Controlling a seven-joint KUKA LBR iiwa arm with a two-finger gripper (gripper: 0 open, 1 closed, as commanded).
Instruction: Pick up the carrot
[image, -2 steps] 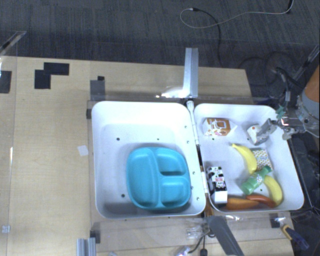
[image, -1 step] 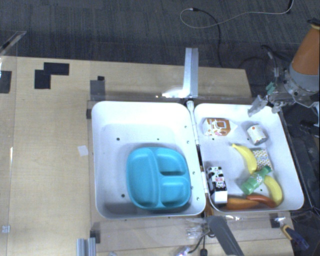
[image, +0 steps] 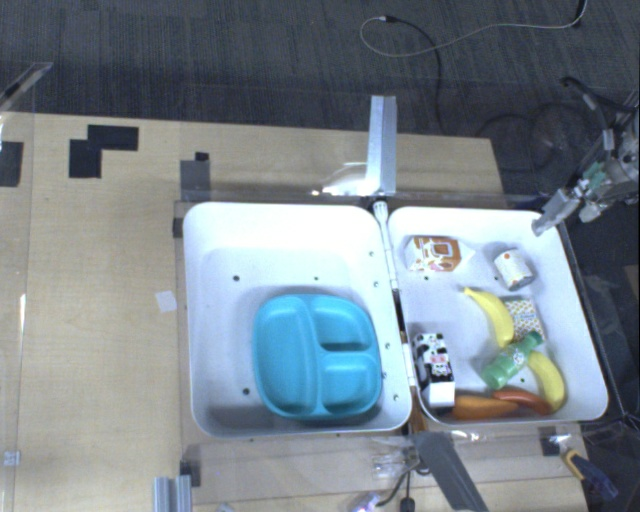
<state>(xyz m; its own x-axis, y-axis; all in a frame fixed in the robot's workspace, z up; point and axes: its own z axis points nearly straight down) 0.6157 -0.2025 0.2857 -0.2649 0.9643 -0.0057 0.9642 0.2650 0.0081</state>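
Camera view shows you the long orange carrot (image: 492, 404) lying flat against the right white bin's (image: 590, 330) near wall, wedged beside a green bottle (image: 509, 364); the claw (image: 556, 211) hovers at the far corner, its opening impossible to tell.

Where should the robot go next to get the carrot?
Probably it should swing the tool from the far right corner of the right bin toward the near edge. The carrot lies there along the wall, with a green bottle and a banana crowding it.
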